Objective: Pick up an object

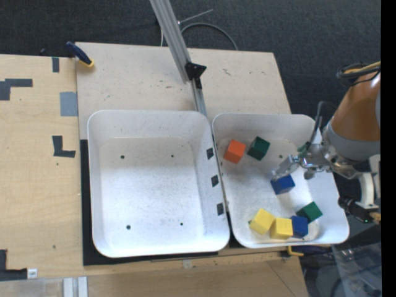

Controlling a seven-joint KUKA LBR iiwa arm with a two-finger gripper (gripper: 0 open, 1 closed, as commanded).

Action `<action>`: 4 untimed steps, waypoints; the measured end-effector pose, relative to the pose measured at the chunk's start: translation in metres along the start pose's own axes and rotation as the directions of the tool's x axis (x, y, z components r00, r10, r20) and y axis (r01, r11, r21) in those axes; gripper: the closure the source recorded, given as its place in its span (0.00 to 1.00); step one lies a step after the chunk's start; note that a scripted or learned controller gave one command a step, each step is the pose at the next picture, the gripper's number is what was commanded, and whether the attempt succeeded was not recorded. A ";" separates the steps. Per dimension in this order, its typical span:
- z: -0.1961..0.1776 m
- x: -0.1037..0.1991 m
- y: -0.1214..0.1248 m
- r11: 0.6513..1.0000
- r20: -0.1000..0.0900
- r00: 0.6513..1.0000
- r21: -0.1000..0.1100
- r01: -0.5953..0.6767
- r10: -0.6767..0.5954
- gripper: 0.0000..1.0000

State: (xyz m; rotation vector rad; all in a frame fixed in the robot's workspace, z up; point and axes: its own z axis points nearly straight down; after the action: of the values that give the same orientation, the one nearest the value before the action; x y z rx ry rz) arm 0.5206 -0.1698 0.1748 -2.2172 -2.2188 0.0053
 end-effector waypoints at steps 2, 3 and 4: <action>0.046 -0.005 0.006 1.000 -0.001 1.000 -0.002 0.002 -0.002 1.00; 0.002 -0.001 0.001 1.000 0.001 1.000 -0.008 0.001 -0.001 1.00; -0.042 -0.002 0.007 1.000 0.002 1.000 -0.009 0.001 -0.001 1.00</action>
State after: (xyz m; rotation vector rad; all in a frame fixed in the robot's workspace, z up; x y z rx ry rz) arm 0.5281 -0.1721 0.2166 -2.2215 -2.2252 -0.0019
